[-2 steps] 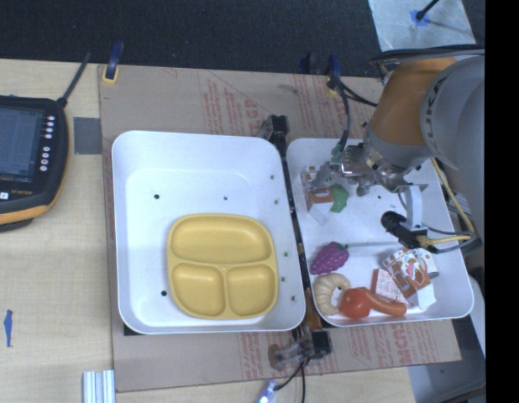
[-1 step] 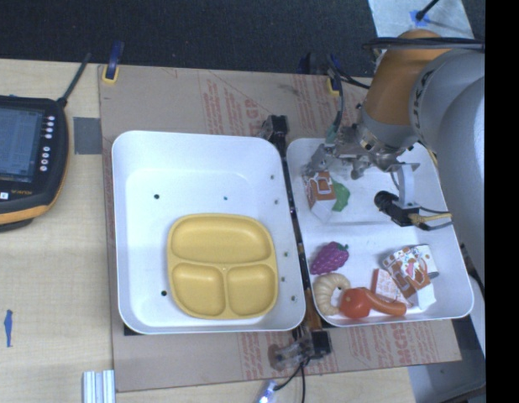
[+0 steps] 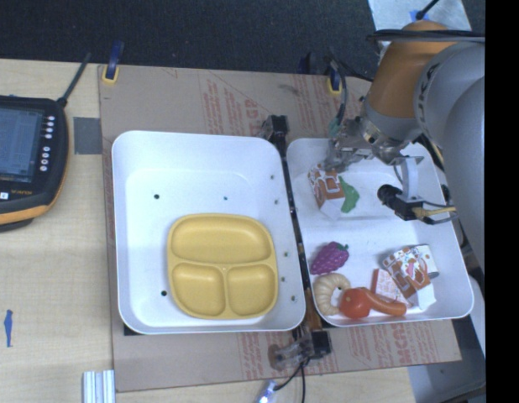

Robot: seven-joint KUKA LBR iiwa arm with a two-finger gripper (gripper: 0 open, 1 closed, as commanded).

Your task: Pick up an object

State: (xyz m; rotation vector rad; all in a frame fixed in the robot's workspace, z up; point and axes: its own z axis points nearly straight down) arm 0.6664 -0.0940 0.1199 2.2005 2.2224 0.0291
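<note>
While the gripper (image 3: pixel 342 159) hangs low over the far end of the right bin (image 3: pixel 461 263), I cannot tell how it is set. Just below it sits a small carton (image 3: pixel 327 188), a green piece (image 3: pixel 350 197) touching its side; grapes (image 3: pixel 329 258) lie nearer me.

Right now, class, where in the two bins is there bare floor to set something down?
Left bin: a wide bare strip behind the yellow tray. Right bin: a small patch between the purple grapes and the carton. Its front corner and the area under the gripper are crowded.
</note>
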